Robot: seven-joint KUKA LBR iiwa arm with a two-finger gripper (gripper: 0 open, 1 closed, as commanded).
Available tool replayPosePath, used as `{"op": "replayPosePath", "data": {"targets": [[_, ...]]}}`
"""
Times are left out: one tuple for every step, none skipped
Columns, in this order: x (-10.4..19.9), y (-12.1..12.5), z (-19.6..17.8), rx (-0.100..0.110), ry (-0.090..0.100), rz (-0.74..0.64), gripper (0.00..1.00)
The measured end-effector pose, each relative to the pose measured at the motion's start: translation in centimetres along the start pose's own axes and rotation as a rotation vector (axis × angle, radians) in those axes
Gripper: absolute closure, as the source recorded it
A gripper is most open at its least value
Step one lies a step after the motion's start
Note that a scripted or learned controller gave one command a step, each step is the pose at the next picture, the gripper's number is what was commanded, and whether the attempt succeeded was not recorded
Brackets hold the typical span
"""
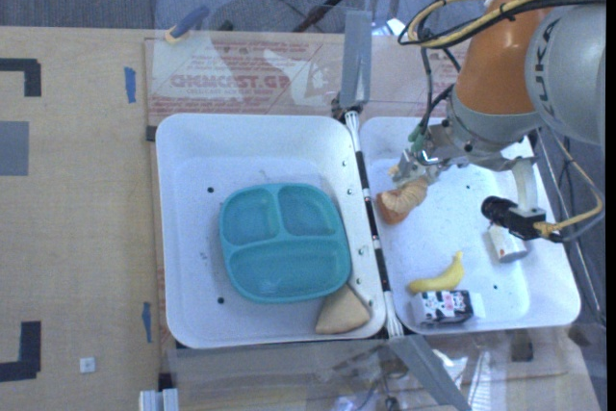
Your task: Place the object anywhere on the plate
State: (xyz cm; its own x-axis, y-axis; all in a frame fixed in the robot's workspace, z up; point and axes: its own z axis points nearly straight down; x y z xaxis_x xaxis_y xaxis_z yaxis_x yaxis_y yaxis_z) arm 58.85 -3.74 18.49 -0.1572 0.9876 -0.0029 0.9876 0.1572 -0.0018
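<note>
**Weak Grip and a Wall to Clear on the Way to the Plate**

Found the teal divided plate (285, 243) in the left bin (183, 207). Took the tan pastry-like piece (401, 203) for the object. Placed it to the right of the plate, just across the wall between the bins, on the floor of the right bin (549, 303). Saw the claw (416, 166) right at that piece's upper edge, on the side away from the plate. Could not tell whether the claw was apart, together or clamped on anything, nor whether it touched the piece.

Noted a banana (438, 273) and a small dark carton (444, 306) further right of the plate and nearer the camera. Noted also a tan wedge (342, 313) against the plate's near right corner.

Judged the main hazard an off-centre pinch. Expected a bite on the rim of a rounded, probably soft piece to let it twist or slip out mid-lift. Feared a low carry toward the plate catching the wall between the bins and knocking the piece loose. Reckoned a release too close to the plate's right rim could send it rolling off beside the wedge.
</note>
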Motion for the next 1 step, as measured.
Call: {"op": "replayPosePath", "data": {"targets": [[7.99, 2.39, 0.00, -0.004, 0.003, 0.044, 1.00]]}}
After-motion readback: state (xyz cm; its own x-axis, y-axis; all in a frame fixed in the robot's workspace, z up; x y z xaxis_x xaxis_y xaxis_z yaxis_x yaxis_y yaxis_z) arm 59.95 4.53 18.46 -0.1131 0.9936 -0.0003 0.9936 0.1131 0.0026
